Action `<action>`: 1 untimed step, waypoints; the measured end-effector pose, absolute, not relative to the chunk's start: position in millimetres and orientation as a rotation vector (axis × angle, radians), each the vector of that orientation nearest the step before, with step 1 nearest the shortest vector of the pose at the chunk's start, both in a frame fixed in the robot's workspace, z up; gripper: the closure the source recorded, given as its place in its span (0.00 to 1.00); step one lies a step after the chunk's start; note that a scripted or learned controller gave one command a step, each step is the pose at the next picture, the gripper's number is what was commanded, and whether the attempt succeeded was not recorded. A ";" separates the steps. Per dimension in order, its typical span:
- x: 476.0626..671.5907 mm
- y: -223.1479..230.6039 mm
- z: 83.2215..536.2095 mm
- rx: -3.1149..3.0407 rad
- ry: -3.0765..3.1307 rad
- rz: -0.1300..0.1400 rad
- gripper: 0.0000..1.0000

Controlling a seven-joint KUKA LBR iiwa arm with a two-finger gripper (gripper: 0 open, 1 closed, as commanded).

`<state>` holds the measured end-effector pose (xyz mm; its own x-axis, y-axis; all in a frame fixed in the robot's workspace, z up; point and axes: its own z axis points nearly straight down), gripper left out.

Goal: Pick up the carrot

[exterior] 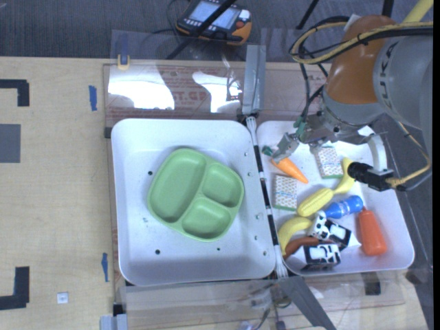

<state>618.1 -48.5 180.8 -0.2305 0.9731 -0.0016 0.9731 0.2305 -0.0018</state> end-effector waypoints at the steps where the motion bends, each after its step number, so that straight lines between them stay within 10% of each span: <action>1: 577.0 -46.3 180.7 1.977 2.448 -0.007 0.00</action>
